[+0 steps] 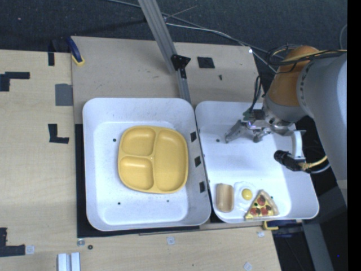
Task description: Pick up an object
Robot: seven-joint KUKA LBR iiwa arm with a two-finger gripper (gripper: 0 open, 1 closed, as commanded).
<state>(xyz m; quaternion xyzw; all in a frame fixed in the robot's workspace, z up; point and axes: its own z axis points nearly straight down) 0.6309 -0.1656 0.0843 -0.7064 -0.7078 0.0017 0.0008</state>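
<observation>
Camera view: we log the jaws (243,132) seemingly parted, empty, above the right bin (237,162); approach step, next descend toward the pizza slice (262,205).

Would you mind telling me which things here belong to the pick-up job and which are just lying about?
Belonging to the job:
gripper
bread slice
fried egg
pizza slice
yellow divided plate

Just lying about:
left bin
right bin
metal pole
blue clamp

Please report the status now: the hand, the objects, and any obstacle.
Hand over right bin, upper part, nothing between its fingers. Bread, egg, pizza slice at bin's near edge, untouched. Yellow plate in left bin. No obstacle.
</observation>
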